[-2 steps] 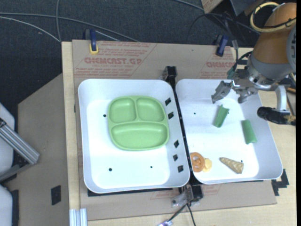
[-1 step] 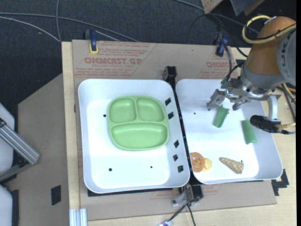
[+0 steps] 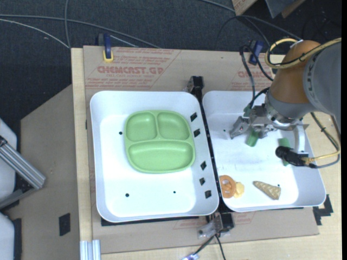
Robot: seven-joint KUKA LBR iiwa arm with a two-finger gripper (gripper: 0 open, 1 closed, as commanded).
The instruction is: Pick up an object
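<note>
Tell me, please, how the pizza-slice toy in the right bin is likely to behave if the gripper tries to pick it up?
The pizza-slice toy lies flat and low on the right bin floor, so fingers may struggle to get under it. Its wedge shape tapers, so it could squirt sideways when squeezed. It looks small and probably light, and unlikely to roll.

Dark carpet floor [image 3: 43, 53] crossed by cables [image 3: 68, 15].

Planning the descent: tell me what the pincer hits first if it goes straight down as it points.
Probably the green object right at the pincer, over the right bin. Depth is unclear from this slanted view; the object may already be touching it.
</note>
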